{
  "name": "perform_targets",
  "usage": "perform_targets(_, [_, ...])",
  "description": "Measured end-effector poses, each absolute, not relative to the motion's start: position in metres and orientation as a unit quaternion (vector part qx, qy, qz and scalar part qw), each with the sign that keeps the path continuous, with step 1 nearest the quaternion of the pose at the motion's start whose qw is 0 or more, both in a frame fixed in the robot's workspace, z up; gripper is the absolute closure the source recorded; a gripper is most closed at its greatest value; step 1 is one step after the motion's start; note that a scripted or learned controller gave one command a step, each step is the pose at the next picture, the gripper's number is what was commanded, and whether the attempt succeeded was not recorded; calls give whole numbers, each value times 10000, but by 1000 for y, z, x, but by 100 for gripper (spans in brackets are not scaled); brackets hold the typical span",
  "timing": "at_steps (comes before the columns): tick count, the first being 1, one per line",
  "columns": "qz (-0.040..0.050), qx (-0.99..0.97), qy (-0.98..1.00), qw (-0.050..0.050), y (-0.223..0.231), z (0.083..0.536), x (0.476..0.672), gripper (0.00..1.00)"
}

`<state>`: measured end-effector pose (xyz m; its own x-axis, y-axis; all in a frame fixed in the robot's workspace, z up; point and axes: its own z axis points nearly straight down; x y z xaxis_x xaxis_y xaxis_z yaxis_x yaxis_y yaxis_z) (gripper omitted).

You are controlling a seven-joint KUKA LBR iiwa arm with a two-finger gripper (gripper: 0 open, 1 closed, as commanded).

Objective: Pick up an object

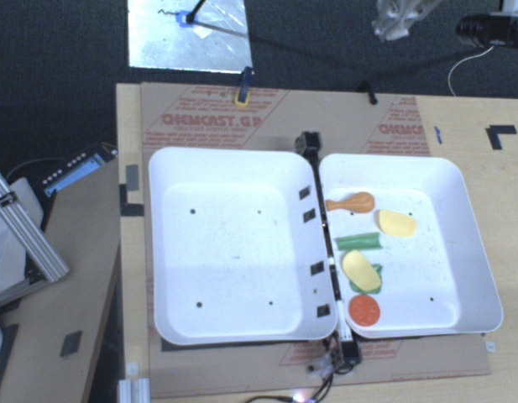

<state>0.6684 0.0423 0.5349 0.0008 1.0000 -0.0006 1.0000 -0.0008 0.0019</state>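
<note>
Orange drumstick toy [353, 201], yellow and green pieces and a red disc [364, 311] lay untouched in the right bin [468, 217], well below the raised pincer [398, 17]; its grip state I could not tell; the whole pick remained.

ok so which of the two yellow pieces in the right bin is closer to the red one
The yellow piece lying partly over a green scrap, just above the red disc. The other yellow piece sits farther up, right of the green bean.

A shiny metal sheet [189, 22] lies on dark carpet [57, 65] beyond the cardboard-covered bench [342, 116].
</note>
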Motion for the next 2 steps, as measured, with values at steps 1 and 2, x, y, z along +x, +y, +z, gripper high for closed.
perform_targets(1, [5, 7080, 7062, 13, -2, 535, 650, 100])
perform_targets(2, [6, 7080, 7062, 15, -43, 535, 631, 100])
